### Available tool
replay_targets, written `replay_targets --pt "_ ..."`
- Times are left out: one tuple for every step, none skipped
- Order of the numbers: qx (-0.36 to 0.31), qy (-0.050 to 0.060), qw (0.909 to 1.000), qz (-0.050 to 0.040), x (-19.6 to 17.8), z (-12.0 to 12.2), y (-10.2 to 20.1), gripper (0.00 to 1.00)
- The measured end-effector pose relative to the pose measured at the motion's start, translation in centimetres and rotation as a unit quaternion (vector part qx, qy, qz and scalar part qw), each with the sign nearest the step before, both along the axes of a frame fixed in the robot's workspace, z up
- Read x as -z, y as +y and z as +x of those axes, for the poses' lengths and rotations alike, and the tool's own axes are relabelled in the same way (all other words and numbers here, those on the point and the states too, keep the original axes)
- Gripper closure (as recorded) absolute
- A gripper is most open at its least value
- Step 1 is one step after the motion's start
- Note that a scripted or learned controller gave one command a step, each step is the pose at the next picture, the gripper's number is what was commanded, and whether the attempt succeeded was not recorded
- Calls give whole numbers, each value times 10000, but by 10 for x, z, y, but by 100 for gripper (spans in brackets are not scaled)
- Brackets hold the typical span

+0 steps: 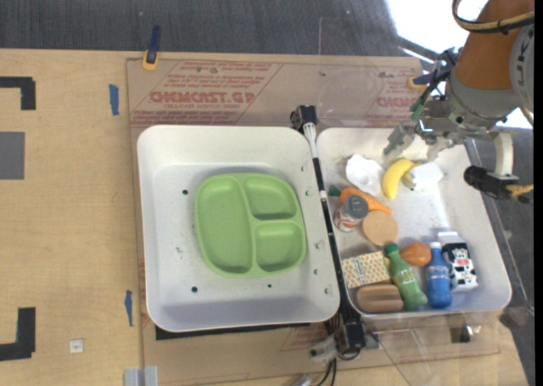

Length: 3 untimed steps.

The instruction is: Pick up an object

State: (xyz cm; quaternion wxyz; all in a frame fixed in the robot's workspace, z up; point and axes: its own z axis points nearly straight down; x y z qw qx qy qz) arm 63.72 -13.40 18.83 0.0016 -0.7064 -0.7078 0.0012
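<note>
gripper (413, 140) spread open, upper right, above banana (394, 178) | centre fingers across its curve, descend straight | avoid white cloth (365, 171)

Robot arm reaches in from the right, wrist angled down

The grey arm (496, 53), ringed by an orange band above the wrist, enters from the upper right corner and bends downward and to the left. Its two-finger gripper (416, 140) hangs at the end, fingers spread apart with nothing between them, tips pointing down.
</note>
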Motion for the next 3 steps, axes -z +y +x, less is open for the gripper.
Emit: replay_targets --pt "-434 -46 9990 -11 89 5 14 0" --pt "-429 26 9991 2 84 2 14 100" --pt "-701 -26 9975 12 1 -33 73 100"
